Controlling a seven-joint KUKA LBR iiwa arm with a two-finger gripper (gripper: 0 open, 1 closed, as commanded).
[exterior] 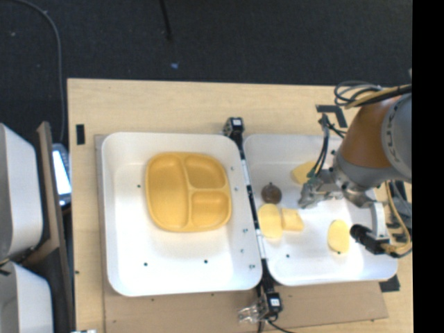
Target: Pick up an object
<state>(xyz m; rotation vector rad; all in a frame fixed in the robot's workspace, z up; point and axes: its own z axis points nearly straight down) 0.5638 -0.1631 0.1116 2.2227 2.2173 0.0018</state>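
The gripper [313,193] hangs low in the right bin [277,269], near a brown lump [270,193]; how far the jaws are open I cannot tell.

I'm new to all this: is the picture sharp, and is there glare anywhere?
In the camera view, focus is soft throughout; the white bins look bright, nearly washed out; the small brown object is too blurred to identify; the yellow tray reads clearly; the floor beyond the bench is dark.
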